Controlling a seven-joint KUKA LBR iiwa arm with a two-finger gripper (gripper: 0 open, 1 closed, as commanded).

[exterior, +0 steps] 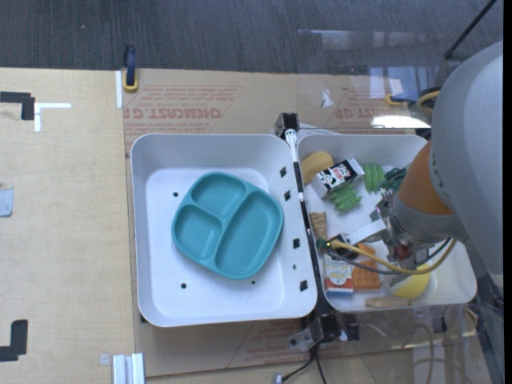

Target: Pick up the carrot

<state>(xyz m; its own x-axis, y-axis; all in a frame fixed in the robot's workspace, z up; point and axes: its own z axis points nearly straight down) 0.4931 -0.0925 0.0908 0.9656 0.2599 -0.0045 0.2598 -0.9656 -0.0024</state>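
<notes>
Claw (398,250): low in the right bin (456,290), largely masked by the grey wrist and orange band above it. How wide it stands, and whether anything is gripped: cannot tell. Lowered among the clutter, presumably to reach the target from above.

Carrot (366,252): taken to be the small orange piece just beside the claw, on the side toward the divider between the bins; partly covered by a yellow-and-black cable (352,249). Contact with the claw not discernible.

Just beside the carrot, toward the near wall: waffle-textured orange piece (368,281), small printed carton (338,273), yellow rounded piece (413,285).

Toward the far wall: black-and-white carton (336,175), green pieces (349,198), yellow lump (316,164). Loosely heaped, as if tipped in rather than arranged.

Left bin (152,294): teal compartment plate (228,224), flat at the middle, well apart from the claw.

Desk (56,230): pale wood, carrying both bins.
</notes>
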